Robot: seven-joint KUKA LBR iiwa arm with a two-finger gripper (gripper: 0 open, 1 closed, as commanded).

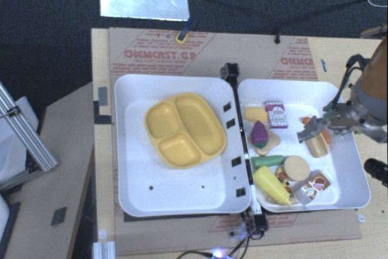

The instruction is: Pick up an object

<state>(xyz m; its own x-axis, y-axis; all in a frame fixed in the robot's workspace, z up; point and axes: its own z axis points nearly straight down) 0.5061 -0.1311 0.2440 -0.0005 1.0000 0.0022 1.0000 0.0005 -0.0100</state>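
Observation:
The right bin [348, 182] holds several toy foods. Among them are a red and white carton [277, 114], a yellow block [254, 113], a purple piece [259, 133], a green cucumber [268, 161], a yellow bottle shape [271, 185], a round tan bun [296, 167] and a small printed packet [310, 186]. My gripper [313, 129] reaches in from the right and hangs over the bin's right half. It is just above a tan roll [317, 147], with small orange pieces [308, 120] beside it. I see nothing clearly held.
The left bin [130, 179] carries a yellow divided plate [183, 129]. A black hinged divider [237, 130] runs between the bins. The bench edge lies beyond the right bin, and a metal frame [24, 136] stands at far left.

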